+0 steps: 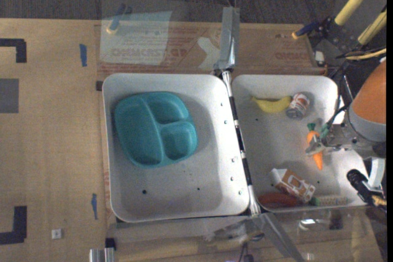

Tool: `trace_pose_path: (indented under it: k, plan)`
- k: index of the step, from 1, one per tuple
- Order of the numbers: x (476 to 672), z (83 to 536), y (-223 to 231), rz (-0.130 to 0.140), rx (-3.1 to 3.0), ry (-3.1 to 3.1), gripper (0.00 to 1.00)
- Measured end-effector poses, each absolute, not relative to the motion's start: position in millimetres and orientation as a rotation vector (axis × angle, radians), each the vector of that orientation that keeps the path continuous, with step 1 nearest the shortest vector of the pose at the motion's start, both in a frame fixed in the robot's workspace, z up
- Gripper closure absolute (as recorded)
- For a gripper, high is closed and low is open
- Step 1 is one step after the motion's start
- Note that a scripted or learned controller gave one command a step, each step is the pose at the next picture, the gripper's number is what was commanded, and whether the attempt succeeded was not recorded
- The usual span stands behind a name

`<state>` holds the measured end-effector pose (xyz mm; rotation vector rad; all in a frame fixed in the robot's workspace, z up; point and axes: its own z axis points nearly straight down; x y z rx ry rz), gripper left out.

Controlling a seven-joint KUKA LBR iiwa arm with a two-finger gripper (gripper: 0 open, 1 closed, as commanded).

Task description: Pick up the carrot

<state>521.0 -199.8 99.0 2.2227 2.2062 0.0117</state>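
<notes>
A wood bench carries two white bins; the right bin [264,132] holds the carrot [315,150] near its right wall. The gripper [319,145] is down at the carrot, its fingers seeming to pinch it. I judge the grasp step; next, a straight lift.

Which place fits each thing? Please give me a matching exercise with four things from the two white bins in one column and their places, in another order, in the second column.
Things:
1. teal plate
2. banana
3. carrot
4. small carton

Places:
A. right bin, far edge, beside a small can
B. right bin, near edge, next to a red item
C. left bin, alone
D. right bin, right part, just by the gripper

Right pairs: 1-C, 2-A, 3-D, 4-B
</notes>
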Motion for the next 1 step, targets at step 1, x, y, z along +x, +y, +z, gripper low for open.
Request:
trace_pose_path:
  k: [1]
  plan:
    - [479.9, 183.9, -222.6, 0.0, 2.185, 2.255, 1.0]
